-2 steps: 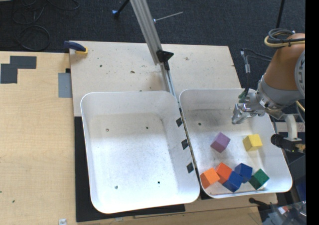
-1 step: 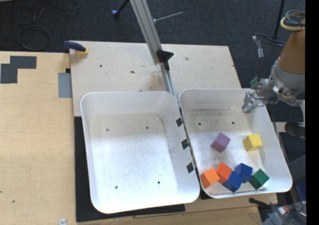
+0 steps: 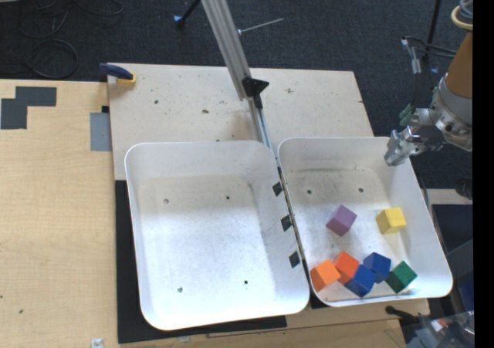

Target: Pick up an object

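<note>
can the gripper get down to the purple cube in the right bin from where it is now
Probably yes. The purple cube sits alone in the right white bin, apart from the yellow cube, and the gripper hangs above the bin's far right corner with open space between.

Two bins are set side by side on the tabletop (image 3: 193, 107), touching along their inner walls. In the right bin (image 3: 432, 219) six blocks are found. One block (image 3: 340, 220) lies near the middle, and another block (image 3: 391, 220) to its right, apart from it. Four blocks (image 3: 363, 271) are gathered along the front wall, close together. A slanted rail (image 3: 228, 38) is placed behind the bins. The arm (image 3: 451, 107) is seen above the right bin's back right corner.
</note>
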